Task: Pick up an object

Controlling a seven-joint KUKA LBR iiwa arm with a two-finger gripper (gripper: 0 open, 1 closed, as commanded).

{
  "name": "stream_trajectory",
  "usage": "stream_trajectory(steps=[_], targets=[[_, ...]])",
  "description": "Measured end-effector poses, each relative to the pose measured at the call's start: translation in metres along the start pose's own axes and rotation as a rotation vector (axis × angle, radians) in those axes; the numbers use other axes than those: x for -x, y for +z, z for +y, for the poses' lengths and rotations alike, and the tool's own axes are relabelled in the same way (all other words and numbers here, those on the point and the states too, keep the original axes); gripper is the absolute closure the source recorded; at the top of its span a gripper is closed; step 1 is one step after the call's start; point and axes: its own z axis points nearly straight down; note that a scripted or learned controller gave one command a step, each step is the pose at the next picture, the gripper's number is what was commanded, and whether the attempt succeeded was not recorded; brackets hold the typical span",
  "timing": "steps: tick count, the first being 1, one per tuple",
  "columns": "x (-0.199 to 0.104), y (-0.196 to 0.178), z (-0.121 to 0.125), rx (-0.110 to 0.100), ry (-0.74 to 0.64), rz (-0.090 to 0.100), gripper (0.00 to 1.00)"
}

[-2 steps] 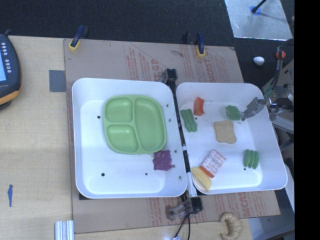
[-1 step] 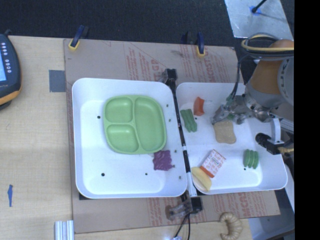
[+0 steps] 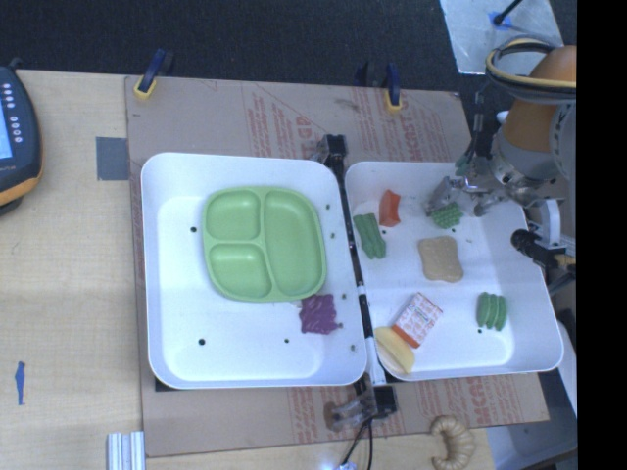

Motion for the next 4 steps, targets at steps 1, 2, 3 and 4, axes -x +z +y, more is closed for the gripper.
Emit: stream_trajectory(steps=[1,2,3,4], targets=[[-0.005,0.001,-0.002,-0.005,0.000,0.002,0.00],[0.006,0.000,-0.001,-0.002,0.004,0.000,0.00],[-0.005,0.001,-0.002,-0.005,0.001,0.002,0.00],[0.012,0.000,-0.001,-0.002,0.005,0.000,0.00]])
